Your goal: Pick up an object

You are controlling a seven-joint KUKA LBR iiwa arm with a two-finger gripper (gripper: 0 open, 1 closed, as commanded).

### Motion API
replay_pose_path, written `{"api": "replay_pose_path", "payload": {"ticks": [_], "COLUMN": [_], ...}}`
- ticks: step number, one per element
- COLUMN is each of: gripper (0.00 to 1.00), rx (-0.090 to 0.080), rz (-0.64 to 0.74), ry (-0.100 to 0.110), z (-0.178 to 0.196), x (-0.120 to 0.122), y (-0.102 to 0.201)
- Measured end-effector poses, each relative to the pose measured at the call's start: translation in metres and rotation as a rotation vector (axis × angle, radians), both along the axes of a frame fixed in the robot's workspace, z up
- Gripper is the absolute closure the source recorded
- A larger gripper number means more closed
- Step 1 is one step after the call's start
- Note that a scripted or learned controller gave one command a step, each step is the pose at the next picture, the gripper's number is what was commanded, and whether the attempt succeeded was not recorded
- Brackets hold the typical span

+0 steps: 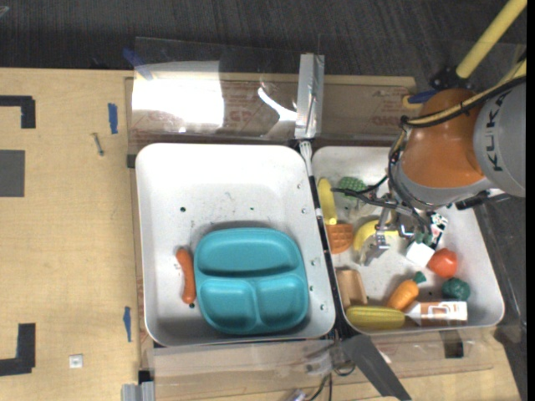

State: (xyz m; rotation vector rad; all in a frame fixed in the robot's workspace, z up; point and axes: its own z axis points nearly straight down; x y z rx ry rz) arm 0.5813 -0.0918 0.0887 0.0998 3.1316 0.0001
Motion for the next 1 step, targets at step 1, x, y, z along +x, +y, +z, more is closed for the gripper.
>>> {"api": "replay_pose_path", "payload": {"ticks": [1], "gripper": [0.0], "rx": [0.001], "rz": [-0.09], "ry": [-0.001], "z": [0.0001], "x": [-0.0109], "y": [-0.001]}}
